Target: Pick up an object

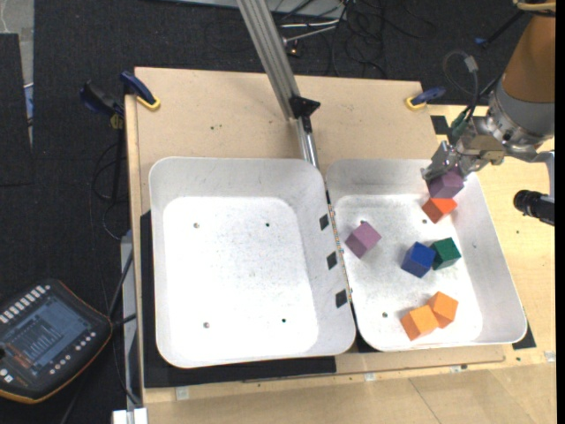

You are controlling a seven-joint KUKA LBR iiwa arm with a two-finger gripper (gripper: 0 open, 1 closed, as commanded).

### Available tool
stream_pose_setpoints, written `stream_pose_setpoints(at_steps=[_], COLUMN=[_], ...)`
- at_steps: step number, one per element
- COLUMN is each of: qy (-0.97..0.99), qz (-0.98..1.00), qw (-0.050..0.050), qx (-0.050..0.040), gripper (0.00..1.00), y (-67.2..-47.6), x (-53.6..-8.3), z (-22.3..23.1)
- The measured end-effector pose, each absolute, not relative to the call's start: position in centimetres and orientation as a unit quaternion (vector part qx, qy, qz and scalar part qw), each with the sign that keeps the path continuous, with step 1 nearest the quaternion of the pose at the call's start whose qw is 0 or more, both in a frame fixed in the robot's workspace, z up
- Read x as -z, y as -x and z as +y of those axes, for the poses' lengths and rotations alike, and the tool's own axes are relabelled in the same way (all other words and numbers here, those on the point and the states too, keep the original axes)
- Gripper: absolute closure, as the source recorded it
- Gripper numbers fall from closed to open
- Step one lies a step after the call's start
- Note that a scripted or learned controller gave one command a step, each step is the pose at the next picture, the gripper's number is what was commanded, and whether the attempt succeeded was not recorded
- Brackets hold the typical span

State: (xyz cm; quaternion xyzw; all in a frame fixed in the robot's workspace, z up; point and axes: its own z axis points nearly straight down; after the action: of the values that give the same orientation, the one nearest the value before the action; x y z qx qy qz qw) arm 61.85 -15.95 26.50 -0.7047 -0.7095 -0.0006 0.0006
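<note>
My gripper (448, 171) sits over the back right part of the right bin (494, 263), w/ a purple cube (448, 185) at its tips. The cube looks pinched between my fingers and sits a bit above the bin floor, so I judge I'm clenched on it, not just resting next to it. It overlaps the top of an orange cube (439, 208) just below in view; can't tell if they touch or if mine is simply higher and in front.

Why here: all the blocks are in the right bin, and this purple one is at the edge of the group, nearest my side of the bench, so it's the easy reach w/ the least crowding. My wrist comes in at a tilt from the right, which keeps the arm clear of the bin wall.

Rest of the pile: a second purple block (363, 238) near the divider, a blue cube (418, 259) touching a green cube (447, 252) mid-bin, and an orange pair (430, 314) near the front. The left bin (177, 184) is the likely drop spot.

Risk, imo: the grip looks off-centre and the cube tilted, so it could slip on the lift.
</note>
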Motion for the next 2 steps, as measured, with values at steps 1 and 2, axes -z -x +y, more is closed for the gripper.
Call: stream_pose_setpoints(at_steps=[1,2], qy=[0.704,0.704], qz=[-0.710,-0.710], qw=[0.001,0.002], qx=[0.0004,-0.0005], gripper=[1.00,1.00], y=[-60.5,-59.0], x=[-27.1,-25.4], z=[-10.9,-5.9])
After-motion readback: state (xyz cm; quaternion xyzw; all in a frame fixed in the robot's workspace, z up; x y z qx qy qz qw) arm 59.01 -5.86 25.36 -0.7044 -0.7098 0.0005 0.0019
